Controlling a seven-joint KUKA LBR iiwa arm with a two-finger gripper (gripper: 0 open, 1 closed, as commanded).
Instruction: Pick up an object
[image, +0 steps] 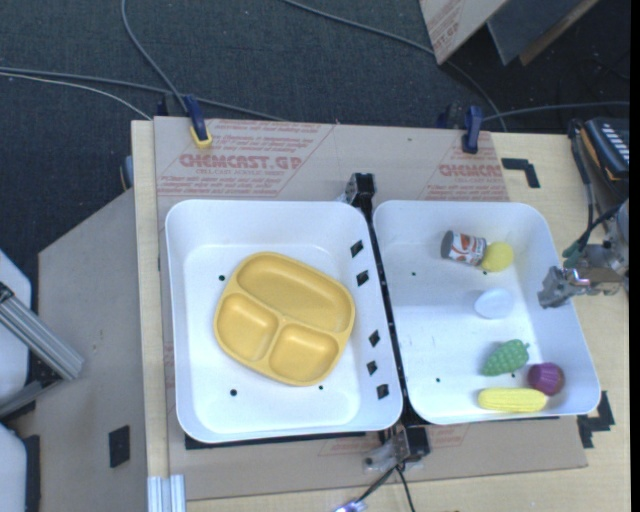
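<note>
Over on the right-hand side, you've got the gripper (562, 286) sitting at the outer rim of the right bin (430, 385), about level with the middle of that bin. It's small and partly cut off from this angle, so honestly you can't tell how wide it's set. Nothing visible is caught in it.

All your pickable stuff is in that right bin. Up near the far wall there's a little can (463, 247) lying on its side, with a yellow lemon-looking thing (498, 257) touching it on the right. Just below those sits a pale white oval piece (493, 304), which is the closest item to the gripper but apart from it. Down toward the near right corner you'll see a bumpy green toy (506, 357), a purple one (546, 378) just beside it, and a yellow corn cob (512, 400) lying flat along the near wall.

The left bin (195, 395) holds a yellow divided plate (285, 318), roughly centred. Both bins rest on a board (250, 160) held by two clamps (197, 122) at the far edge.
</note>
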